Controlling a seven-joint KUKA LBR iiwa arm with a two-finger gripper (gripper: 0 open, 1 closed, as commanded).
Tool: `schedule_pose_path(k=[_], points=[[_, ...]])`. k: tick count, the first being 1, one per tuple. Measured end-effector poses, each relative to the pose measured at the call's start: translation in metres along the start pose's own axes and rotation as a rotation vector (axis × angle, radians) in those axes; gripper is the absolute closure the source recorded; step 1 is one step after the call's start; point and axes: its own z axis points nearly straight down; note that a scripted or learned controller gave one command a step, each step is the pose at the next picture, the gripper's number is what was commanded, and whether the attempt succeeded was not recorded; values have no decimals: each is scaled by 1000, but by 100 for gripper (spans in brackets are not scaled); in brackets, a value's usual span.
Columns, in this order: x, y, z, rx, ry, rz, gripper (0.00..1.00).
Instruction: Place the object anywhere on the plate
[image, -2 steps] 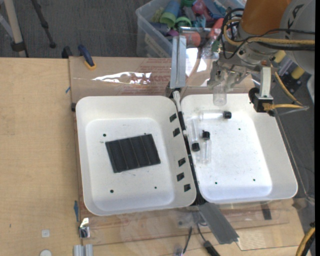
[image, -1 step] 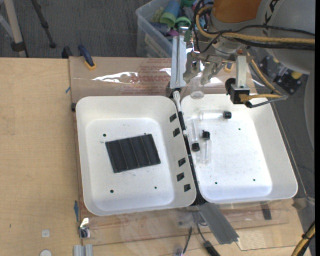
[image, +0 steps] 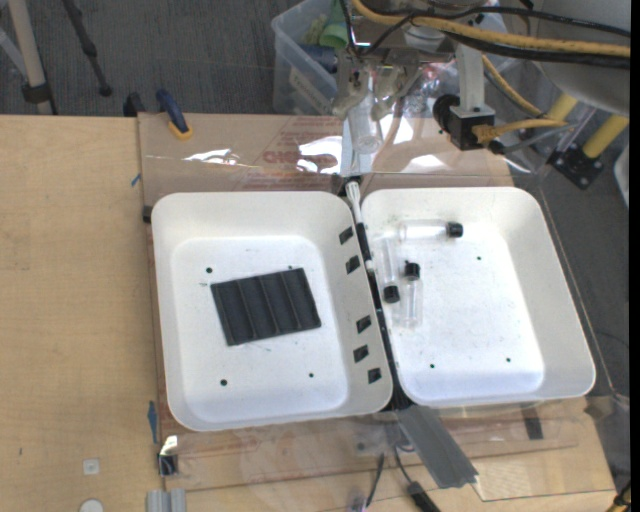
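Clear vials (image: 412, 275), faint against white right bin (image: 520, 340)

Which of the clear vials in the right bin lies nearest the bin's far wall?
The black-capped vial lying crosswise, cap pointing right. The other vials lie nearer the camera, along the divider side.

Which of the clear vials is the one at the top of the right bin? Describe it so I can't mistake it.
Start at the right bin, the one without the black ribbed plate. Near its back left lies a clear vial, set crosswise. Its black cap points right, while the two vials below it lie roughly lengthwise.
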Motion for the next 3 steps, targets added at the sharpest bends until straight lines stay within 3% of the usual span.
schedule_pose_path(k=[1,2,3], points=[[0,0,0,1,0,0,0],[35,-58,159,5,0,179,0],[34,-56,147,0,2,184,100]])
